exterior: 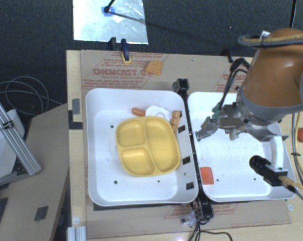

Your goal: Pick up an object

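A: Hand (201, 131)?
B: Low over the right bin (231, 185), near its left wall. Fingers slightly apart, nothing between them.
A: Objects?
B: Orange block (206, 174) in that bin, just below the hand, not touching. Left of the hand in the left bin (98, 149): yellow 3-compartment plate (147, 147), small sausage (138, 112), white cup (159, 113), tan piece (176, 117).
A: Desk (116, 67)?
B: 1 tan cracker-like item (154, 67) up-left.

Grey arm (272, 104) with a broad orange band (279, 69), dark cables along its side, metallic grey two-finger gripper (200, 132)
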